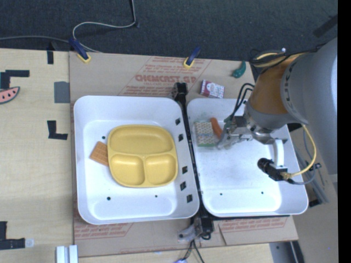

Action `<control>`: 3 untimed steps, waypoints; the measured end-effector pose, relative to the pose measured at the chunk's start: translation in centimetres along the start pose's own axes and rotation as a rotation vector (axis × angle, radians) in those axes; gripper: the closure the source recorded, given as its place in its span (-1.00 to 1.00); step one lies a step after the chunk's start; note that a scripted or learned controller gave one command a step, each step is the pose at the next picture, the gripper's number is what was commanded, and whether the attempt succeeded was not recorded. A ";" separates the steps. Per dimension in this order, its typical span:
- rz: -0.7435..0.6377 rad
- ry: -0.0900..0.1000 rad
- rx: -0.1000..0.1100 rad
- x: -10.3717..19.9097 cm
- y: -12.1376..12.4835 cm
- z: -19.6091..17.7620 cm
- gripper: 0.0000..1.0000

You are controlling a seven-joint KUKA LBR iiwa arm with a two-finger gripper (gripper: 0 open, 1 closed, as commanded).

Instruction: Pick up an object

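Right bin (pixel 247 199) mostly bare; tool (pixel 226 139) beside pad (pixel 204 133) at inner wall, grip unclear.

- The arm (pixel 315 86) is big, round and grey, and it looks smooth
- An orange band (pixel 271 89) goes round it like a wide ring
- Below the orange band the wrist (pixel 263 122) is grey and a bit thinner
- A thin black cable (pixel 241 100) bends in a loop just beside the orange band
- The gripper (pixel 226 140), further below the orange band, is small, silver-grey metal
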State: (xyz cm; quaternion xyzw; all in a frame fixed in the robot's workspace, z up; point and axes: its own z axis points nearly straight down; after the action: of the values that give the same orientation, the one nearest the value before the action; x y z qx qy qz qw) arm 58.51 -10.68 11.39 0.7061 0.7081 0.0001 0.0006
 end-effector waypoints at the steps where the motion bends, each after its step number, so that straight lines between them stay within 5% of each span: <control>1: 0.000 0.000 0.000 0.0 0.0 0.0 -1.00; 2: 0.000 0.001 0.002 0.0 0.0 -0.9 1.00; 3: 0.000 0.001 0.002 0.0 0.0 -0.9 -1.00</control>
State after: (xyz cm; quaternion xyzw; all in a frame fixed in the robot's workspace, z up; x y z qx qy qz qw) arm 58.49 -10.63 12.29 0.7061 0.7082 -0.0001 -0.0003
